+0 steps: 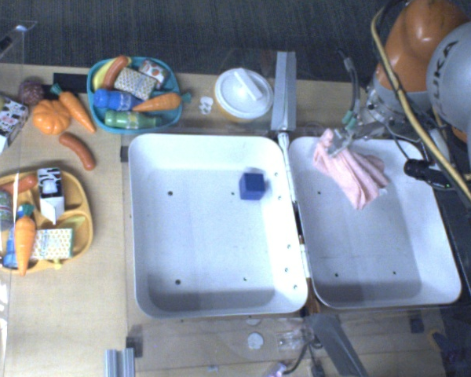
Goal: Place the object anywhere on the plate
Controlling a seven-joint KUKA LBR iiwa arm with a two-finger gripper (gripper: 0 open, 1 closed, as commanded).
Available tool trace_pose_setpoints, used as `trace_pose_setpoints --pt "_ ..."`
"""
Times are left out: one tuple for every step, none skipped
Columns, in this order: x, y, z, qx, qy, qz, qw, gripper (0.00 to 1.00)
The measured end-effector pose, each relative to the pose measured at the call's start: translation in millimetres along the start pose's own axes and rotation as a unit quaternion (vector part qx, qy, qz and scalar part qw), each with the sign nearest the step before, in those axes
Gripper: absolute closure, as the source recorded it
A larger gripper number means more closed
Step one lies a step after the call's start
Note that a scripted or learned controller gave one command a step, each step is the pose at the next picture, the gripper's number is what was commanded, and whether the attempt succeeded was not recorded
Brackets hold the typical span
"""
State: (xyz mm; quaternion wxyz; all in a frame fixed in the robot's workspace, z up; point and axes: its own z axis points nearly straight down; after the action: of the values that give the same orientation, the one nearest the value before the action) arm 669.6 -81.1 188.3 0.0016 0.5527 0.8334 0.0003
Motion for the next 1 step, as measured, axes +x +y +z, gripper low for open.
trace_pose_setpoints --pt "1.0 2.3 -37.2 -0.001 0.0 -0.004 1.0 1.0"
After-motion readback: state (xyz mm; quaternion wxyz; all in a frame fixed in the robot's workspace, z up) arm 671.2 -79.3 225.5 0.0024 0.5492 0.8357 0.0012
